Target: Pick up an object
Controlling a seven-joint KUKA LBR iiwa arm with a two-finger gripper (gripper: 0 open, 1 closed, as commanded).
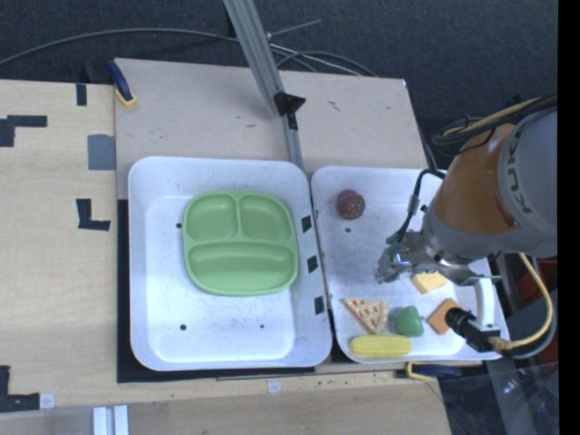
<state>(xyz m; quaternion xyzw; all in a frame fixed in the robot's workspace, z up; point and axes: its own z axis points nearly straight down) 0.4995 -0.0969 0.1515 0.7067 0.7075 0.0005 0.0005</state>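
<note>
Loose stuff all sits in the right bin (pixel 362 184): a dark red ball (pixel 351 205) up top, pizza slice (pixel 365 314), green pepper (pixel 408 321), corn cob (pixel 381 345), cheese wedge (pixel 430 282). The gripper (pixel 391 267) hangs over bare bin floor beside the cheese wedge, holding nothing; can't tell if it's apart or together. Green divided plate (pixel 241 243) sits in the left bin (pixel 159 270).

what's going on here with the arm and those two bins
The arm reaches into the right bin, its tool low over a bare patch of the bin floor. Toy food lies around it: a dark red ball, a pizza slice, corn, a green piece, and yellow and orange bits. Nothing is visibly gripped. The left bin holds a green divided plate.
</note>
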